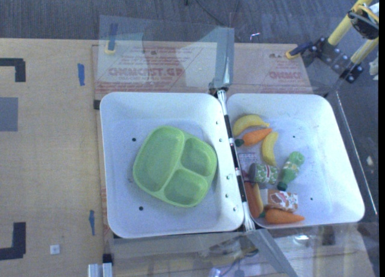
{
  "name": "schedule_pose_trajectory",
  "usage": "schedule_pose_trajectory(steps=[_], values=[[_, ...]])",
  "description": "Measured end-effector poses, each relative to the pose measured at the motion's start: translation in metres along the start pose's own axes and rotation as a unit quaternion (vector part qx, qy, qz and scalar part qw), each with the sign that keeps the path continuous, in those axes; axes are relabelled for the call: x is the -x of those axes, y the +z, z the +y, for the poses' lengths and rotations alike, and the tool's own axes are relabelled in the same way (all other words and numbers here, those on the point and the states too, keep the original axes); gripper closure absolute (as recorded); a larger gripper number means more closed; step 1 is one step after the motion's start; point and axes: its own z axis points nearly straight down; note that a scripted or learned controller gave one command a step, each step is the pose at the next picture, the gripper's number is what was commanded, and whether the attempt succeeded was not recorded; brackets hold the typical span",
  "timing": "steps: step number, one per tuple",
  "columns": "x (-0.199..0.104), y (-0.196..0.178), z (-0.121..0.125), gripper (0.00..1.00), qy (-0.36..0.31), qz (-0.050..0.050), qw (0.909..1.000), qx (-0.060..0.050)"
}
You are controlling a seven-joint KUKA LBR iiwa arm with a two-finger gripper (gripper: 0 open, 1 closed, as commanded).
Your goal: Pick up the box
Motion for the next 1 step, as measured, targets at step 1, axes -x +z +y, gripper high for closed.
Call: schedule_pose_trajectory(steps=[1], values=[[-0.0025,-0.0101,-0.0036,1.0,-0.004,0.0,1.0,0.0]])
